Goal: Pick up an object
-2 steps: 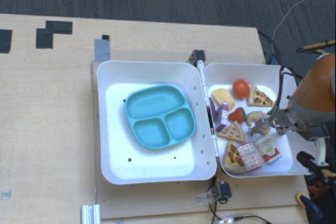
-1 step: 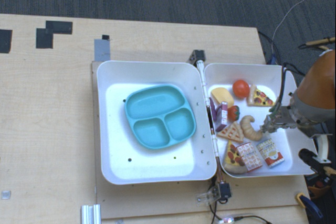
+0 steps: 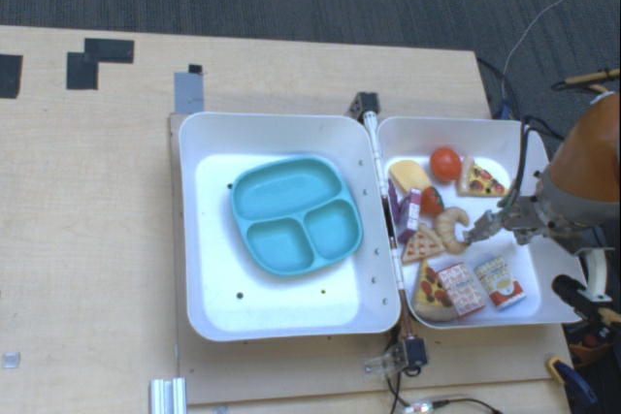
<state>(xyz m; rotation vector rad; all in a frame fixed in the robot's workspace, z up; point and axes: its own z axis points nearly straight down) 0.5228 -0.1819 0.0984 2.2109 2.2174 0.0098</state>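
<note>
The right bin [image 3: 543,310] holds a heap of toy food: a red tomato [image 3: 445,163], a yellow wedge [image 3: 409,175], two pizza slices [image 3: 482,177] [image 3: 420,247], a tan curled pastry [image 3: 450,228], a purple packet [image 3: 403,208] and two small printed boxes [image 3: 462,289] [image 3: 501,280]. My gripper [image 3: 482,227] hangs low over the middle of this bin, its tip right beside the tan pastry on the pastry's right. The grey wrist and orange band [image 3: 587,160] stretch back to the right. Nothing shows as lifted.
The left bin [image 3: 209,305] bears a teal divided plate [image 3: 294,213]. A metal clamp [image 3: 365,104] sits at the far end of the ridge between the bins. Cables [image 3: 408,359] lie at the near edge. Light wooden bench surrounds both bins.
</note>
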